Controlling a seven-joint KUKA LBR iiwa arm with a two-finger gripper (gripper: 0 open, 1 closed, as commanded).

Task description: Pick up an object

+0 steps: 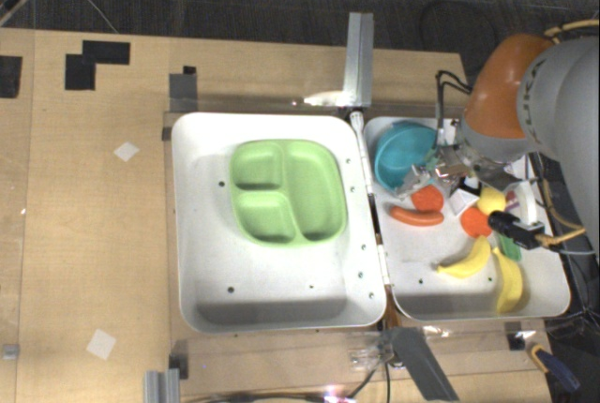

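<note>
Yellow plastic bananas (pixel 494 268) lie at the right white bin's (pixel 412 298) front edge.
Gripper (pixel 439 169) hovers over an orange-red toy sausage (pixel 416 216) beside a blue bowl (pixel 405 154); its grip, I cannot tell.

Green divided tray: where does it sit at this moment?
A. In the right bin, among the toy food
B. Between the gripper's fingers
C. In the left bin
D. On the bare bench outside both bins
C: the green divided tray lies flat in the middle of the left bin, apart from the arm.
</note>
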